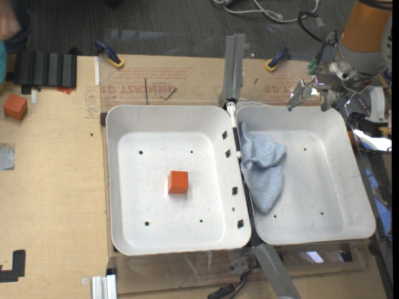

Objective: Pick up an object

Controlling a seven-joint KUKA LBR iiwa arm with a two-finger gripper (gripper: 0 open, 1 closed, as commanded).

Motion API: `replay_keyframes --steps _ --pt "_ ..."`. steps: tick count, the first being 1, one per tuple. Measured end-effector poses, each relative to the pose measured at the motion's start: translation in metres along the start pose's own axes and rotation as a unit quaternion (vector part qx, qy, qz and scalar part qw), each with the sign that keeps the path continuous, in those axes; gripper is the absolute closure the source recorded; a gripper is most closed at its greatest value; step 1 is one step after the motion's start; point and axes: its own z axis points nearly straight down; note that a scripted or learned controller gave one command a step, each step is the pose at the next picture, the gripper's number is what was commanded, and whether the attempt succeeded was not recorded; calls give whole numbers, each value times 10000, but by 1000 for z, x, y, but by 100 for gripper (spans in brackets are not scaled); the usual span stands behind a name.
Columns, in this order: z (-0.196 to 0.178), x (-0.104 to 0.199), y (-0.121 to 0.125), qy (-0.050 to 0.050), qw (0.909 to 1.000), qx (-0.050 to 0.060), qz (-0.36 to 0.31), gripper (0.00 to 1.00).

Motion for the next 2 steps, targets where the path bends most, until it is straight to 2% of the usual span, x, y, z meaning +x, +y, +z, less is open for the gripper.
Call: replay_keyframes --steps 1,2 --pt "-48 32 -48 -2 9892 -4 -1463 0" --pt "79 24 -55 4 9787 5 -2052 0"
